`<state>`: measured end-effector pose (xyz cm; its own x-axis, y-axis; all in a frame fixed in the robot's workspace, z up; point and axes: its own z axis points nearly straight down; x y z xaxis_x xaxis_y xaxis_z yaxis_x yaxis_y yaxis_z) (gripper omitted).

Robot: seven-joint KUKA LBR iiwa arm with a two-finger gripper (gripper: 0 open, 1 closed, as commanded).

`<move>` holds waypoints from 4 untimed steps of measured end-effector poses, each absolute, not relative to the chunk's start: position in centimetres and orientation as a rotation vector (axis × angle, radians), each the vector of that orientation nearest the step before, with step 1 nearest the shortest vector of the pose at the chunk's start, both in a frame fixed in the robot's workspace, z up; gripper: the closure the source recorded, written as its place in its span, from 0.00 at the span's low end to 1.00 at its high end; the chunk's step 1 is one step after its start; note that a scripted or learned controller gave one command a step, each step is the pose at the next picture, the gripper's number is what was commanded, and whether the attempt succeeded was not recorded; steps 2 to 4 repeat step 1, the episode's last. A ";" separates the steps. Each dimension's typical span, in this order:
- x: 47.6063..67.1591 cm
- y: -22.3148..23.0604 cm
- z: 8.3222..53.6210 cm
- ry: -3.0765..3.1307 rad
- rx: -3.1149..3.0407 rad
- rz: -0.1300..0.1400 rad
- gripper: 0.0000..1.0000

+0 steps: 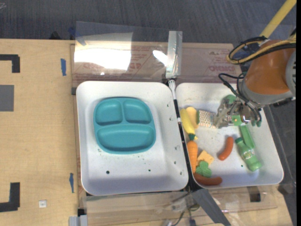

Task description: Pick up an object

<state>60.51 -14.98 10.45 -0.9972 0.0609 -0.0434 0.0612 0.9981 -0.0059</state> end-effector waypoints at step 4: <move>66.8 -20.9 10.2 3.100 0.266 -0.003 1.00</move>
